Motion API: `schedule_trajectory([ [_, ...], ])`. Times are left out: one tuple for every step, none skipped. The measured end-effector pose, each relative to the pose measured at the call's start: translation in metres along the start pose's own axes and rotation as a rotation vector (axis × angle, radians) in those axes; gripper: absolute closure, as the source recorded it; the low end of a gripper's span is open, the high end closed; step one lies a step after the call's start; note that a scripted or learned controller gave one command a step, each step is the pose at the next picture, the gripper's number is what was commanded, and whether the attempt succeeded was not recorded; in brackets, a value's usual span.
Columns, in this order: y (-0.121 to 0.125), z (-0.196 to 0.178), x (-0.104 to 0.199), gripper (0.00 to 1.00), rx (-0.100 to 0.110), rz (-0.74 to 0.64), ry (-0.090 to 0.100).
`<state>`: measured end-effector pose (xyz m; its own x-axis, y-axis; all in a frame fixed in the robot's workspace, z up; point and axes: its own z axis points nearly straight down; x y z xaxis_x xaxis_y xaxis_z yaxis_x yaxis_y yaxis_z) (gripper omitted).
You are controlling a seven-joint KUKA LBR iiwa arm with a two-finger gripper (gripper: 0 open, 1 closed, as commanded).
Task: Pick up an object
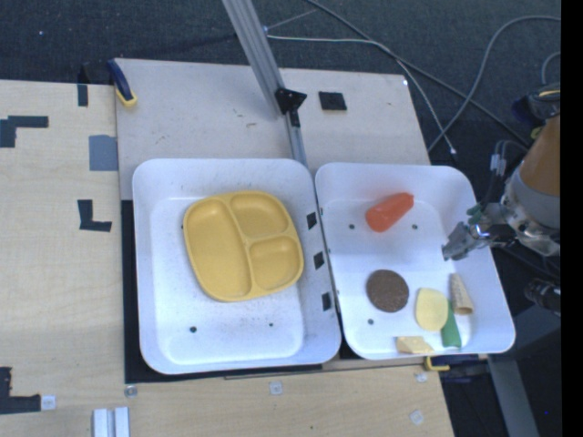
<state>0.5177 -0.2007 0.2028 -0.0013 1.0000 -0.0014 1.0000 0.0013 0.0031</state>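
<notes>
Pick not yet begun
Our gripper (458, 247) hangs at the right bin (357, 186) edge; its state we cannot tell; carrot (390, 211) untouched.

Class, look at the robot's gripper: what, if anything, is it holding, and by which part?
Nothing is seen held. The gripper hangs over the right edge of the right white bin, with no object seen between its fingers; the orange carrot-shaped piece lies apart in the bin.
</notes>
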Motion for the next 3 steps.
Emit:
schedule_trajectory([
  [0.012,0.006,0.057,1.00,0.004,-0.005,0.003],
  [0.021,0.008,0.103,1.00,0.005,-0.005,0.003],
  [0.030,-0.006,0.158,1.00,0.003,-0.006,0.004],
])
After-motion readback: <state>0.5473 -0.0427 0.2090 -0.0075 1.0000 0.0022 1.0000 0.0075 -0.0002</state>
